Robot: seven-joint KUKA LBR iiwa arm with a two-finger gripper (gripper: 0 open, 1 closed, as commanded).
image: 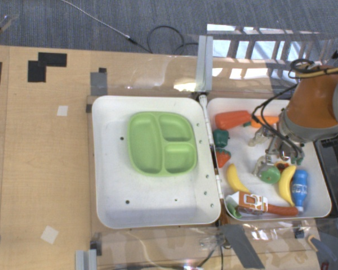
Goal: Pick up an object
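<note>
On the wooden bench (39,151), the left bin (107,196) holds a green tray (160,142); the hand's (273,159) state I cannot tell.

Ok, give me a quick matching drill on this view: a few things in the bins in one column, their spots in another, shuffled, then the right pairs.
Things:
1. green divided plate
2. orange carrot
3. blue bottle
4. gripper

Places:
A. far end of the right bin, near the divider
B. middle of the left bin
C. over the right bin, just above a green round item
D. right bin's near right corner, beside a yellow banana

Pairs: 1-B, 2-A, 3-D, 4-C
</note>
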